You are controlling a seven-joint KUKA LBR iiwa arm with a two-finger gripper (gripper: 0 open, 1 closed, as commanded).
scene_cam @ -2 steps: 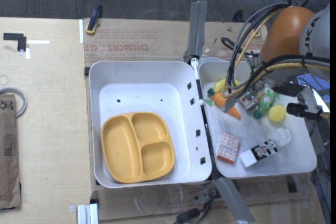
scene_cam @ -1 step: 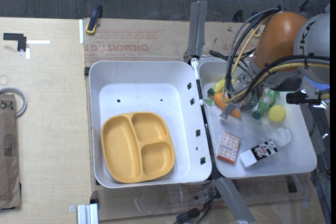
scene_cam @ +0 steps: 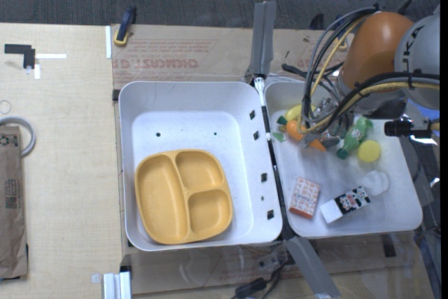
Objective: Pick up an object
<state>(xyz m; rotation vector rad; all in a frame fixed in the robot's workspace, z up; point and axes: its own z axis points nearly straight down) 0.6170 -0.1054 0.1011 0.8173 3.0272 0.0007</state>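
You are at the reach-in step: the gripper [scene_cam: 327, 124] is low over the cluster of small toys [scene_cam: 308, 131] in the upper part of the right bin [scene_cam: 392, 220], right of frame centre. Cables hide its tip, so you cannot tell its state. Next it must close squarely on one piece, then lift straight up.

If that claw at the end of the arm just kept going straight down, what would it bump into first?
Probably the cluster of small toys beneath the gripper: the orange piece and the green bottle-like toy in the right bin. Cables hide the tip, so which one comes first is uncertain.
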